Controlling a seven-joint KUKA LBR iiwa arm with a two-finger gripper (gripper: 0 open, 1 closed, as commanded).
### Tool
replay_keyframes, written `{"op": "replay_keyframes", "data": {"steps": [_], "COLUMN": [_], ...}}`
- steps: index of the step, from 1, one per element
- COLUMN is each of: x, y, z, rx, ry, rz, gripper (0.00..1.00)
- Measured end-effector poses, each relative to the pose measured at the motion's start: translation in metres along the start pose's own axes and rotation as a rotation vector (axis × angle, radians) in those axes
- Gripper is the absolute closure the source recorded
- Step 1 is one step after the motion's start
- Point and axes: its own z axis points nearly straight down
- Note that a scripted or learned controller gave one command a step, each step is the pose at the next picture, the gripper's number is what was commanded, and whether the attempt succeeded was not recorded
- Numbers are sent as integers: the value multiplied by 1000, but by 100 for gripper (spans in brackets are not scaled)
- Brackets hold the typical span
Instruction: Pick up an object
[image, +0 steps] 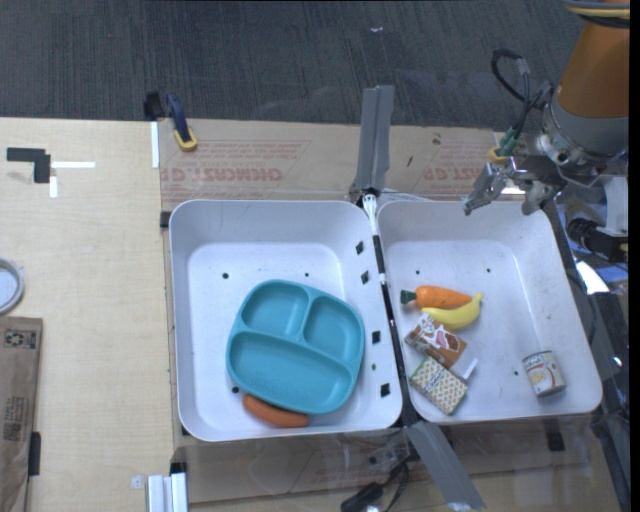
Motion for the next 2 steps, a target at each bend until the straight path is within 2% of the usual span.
{"op": "replay_keyframes", "data": {"steps": [1,2], "x": [-20,-13], "y": [-82,-67], "z": [146,184], "rx": [0,1], "ry": [1,1], "rz": [4,3], "gripper": [0,0]}}
